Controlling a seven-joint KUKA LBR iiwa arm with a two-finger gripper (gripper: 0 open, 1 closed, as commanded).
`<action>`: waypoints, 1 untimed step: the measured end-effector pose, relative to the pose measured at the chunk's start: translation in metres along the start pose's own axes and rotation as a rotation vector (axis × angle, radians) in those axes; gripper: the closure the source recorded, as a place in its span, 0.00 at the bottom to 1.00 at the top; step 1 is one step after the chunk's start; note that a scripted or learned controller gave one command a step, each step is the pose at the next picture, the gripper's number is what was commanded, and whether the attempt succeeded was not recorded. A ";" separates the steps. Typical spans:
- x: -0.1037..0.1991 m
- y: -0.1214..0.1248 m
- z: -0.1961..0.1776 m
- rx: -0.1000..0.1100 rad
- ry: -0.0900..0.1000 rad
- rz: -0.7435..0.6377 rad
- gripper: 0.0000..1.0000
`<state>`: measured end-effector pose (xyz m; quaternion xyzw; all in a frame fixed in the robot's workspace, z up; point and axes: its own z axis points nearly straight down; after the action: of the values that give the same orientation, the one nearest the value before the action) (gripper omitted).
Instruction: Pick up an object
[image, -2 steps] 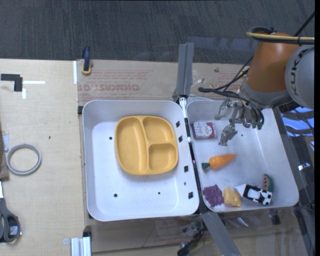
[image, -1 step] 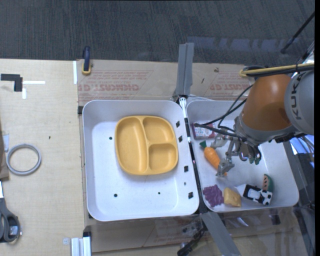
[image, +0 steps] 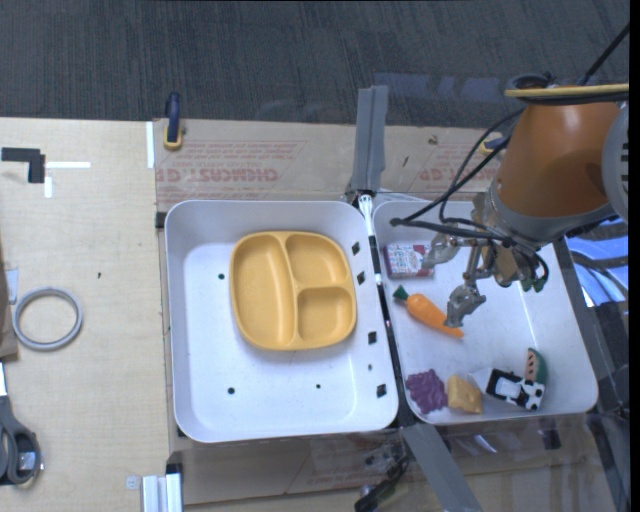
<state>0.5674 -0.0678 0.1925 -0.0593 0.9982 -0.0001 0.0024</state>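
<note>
In the right bin (image: 560, 330) an orange toy carrot (image: 428, 312) with a green top lies near the left wall. My gripper (image: 448, 286) hangs over the bin's middle, just right of the carrot. It is open, with one fingertip (image: 460, 308) by the carrot's right end and the other (image: 436, 258) beside a small red and white carton (image: 404, 260). Nothing sits between the fingers. Along the bin's front lie purple grapes (image: 427, 390), a tan bread piece (image: 464, 394), a black and white toy (image: 514, 390) and a watermelon slice (image: 535, 364).
The left bin (image: 200, 380) holds a yellow divided plate (image: 293, 290). On the bench to the left lie a grey tape ring (image: 44, 318) and scissors (image: 18, 450). Black cables (image: 450, 200) trail from the arm over the right bin's back.
</note>
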 end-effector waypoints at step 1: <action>-0.002 -0.028 0.091 0.000 0.004 0.167 0.00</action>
<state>0.5729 -0.0957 0.1012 0.0243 0.9997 0.0000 0.0006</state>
